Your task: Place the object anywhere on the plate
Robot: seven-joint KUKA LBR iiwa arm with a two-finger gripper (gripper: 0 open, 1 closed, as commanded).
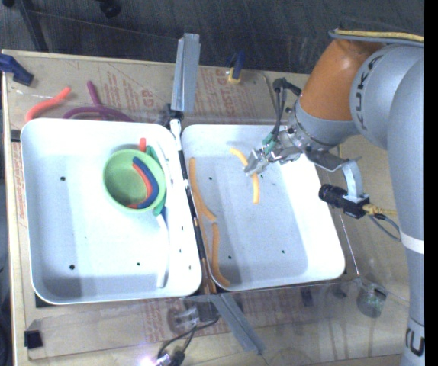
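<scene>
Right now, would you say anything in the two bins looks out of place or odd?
Yes. The green plate in the left bin already carries red, blue and green pieces, while long orange strips lie strewn along the right bin's left wall.

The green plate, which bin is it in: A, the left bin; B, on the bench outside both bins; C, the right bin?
A: the green plate sits inside the left bin, near its right wall, while the gripper is over the right bin.
</scene>
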